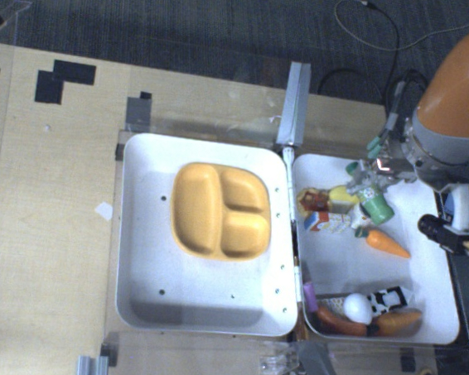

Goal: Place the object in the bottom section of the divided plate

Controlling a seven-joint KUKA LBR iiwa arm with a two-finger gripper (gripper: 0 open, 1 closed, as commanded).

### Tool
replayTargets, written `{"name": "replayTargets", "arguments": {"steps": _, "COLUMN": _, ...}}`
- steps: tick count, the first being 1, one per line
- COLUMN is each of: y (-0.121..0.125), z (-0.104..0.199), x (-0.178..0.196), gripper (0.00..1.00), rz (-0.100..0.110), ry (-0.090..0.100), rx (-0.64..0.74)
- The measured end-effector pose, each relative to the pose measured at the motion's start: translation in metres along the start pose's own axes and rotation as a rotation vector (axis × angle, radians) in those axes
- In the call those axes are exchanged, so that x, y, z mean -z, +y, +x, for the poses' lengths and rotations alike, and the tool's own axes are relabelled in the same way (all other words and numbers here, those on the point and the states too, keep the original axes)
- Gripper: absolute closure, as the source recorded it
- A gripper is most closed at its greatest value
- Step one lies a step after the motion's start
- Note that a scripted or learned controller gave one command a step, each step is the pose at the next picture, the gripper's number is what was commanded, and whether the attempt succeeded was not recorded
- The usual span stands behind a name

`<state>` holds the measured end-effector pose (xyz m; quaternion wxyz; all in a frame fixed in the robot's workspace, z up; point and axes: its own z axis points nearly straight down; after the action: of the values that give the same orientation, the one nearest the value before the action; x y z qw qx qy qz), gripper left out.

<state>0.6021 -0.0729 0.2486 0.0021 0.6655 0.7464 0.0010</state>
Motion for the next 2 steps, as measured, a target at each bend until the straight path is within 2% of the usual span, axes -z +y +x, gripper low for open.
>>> {"name": "replayTargets", "arguments": {"steps": 1, "y": -0.003, "z": 0.059, "x": -0.064, "gripper": 1.0, "rz": 0.002, "ry": 0.002, "rx": -0.03}}
{"name": "replayTargets", "arguments": {"steps": 2, "y": -0.05, "z": 0.087, "x": -0.063, "gripper": 1.0, "rz": 0.0, "ry": 0.003, "rx": 0.173}}
